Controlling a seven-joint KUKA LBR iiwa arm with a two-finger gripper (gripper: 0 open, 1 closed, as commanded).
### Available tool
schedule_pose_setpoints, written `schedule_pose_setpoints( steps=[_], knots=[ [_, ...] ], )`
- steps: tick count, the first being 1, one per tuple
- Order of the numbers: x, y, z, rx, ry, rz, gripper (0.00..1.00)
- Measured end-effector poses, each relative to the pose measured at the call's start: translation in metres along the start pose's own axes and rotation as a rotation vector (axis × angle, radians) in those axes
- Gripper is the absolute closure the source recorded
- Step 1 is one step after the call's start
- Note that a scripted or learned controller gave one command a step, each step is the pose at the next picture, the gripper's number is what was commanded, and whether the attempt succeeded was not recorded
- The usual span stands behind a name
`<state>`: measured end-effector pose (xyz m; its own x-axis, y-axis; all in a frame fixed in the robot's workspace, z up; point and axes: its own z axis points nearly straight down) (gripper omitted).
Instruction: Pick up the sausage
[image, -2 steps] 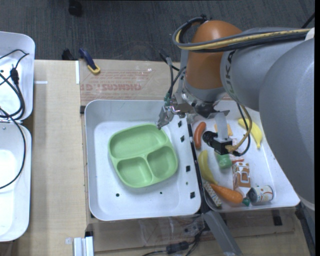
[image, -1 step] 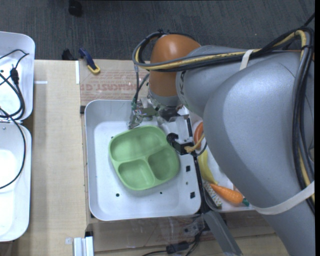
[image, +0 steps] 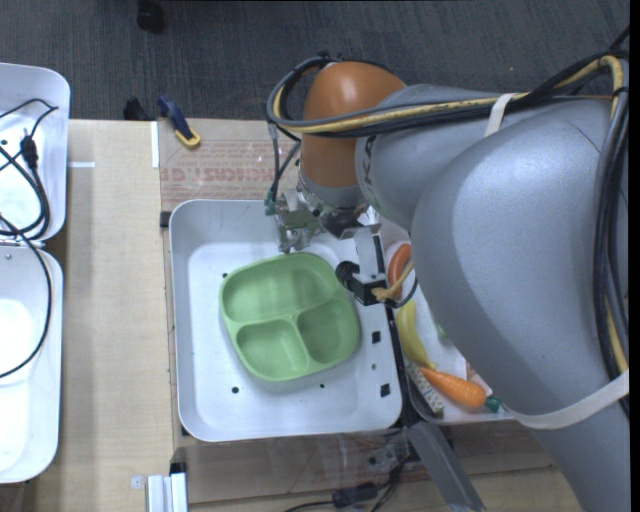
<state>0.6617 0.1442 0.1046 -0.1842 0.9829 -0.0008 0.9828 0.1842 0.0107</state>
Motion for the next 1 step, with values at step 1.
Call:
schedule_pose_setpoints(
  steps=[1],
  knots=[
    [0.0042, -0.0011, 0.0076, 0.008, 0.000, 0.062, 1.00]
  ],
)
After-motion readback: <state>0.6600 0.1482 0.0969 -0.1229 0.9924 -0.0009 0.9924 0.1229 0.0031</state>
